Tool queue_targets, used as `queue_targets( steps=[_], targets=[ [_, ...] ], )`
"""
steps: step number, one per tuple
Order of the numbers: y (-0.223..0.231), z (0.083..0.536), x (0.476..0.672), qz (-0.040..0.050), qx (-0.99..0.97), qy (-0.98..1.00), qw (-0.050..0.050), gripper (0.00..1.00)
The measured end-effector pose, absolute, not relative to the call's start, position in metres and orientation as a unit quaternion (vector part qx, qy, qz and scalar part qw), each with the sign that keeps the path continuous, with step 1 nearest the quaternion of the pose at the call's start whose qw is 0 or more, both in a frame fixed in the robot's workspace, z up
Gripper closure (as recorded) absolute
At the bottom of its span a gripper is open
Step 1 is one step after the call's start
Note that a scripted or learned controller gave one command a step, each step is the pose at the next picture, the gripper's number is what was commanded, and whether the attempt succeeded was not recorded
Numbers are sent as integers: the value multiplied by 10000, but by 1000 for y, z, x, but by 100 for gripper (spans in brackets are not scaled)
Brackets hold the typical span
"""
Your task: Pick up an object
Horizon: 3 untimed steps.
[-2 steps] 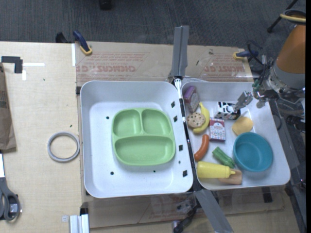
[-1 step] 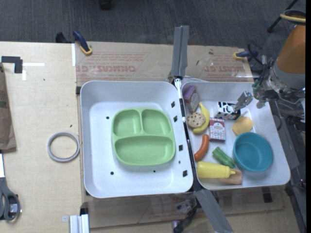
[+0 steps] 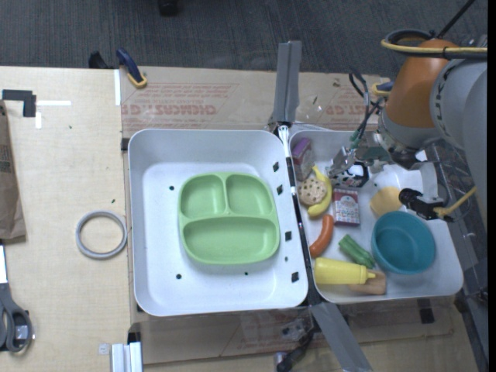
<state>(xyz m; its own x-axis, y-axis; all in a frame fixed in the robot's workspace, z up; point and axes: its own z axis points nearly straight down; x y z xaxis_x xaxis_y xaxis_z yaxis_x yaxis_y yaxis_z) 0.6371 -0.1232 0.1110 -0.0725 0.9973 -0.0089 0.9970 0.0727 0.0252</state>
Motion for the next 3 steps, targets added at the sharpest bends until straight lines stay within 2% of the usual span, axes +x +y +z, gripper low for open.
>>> queue_targets(
  steps=[1, 2, 3],
  targets=[
    [-103, 108, 659, 40, 6249, 7806, 147, 0],
    [-106, 108, 622, 82, 6328, 7741, 163, 0],
    [-102, 108, 655, 64, 6508, 7591, 133, 0]
  ],
)
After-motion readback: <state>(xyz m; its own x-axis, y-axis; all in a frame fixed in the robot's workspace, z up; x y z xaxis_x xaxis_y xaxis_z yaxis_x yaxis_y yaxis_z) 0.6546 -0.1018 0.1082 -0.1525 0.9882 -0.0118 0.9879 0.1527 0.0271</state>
